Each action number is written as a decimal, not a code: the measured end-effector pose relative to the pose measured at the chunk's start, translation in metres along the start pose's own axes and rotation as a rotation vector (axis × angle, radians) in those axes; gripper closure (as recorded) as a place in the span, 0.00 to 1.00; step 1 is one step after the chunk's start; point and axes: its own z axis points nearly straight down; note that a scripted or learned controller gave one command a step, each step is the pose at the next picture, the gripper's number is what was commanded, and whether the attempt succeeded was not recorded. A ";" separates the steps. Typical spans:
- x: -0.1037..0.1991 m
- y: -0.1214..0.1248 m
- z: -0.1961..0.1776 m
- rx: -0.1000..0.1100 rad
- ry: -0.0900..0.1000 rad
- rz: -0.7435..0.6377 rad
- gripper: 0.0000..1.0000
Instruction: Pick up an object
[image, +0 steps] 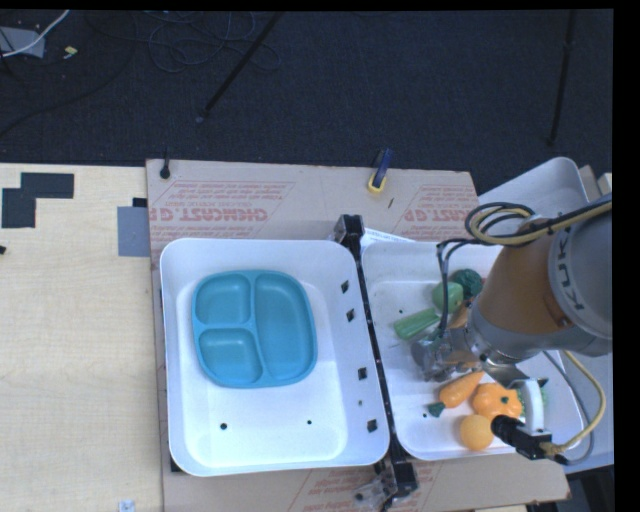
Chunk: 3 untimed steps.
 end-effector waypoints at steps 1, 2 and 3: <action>-0.005 0.003 -0.043 -0.004 -0.002 -0.005 1.00; 0.000 0.000 -0.103 -0.006 -0.002 -0.012 1.00; 0.000 0.000 -0.131 -0.004 -0.002 -0.012 1.00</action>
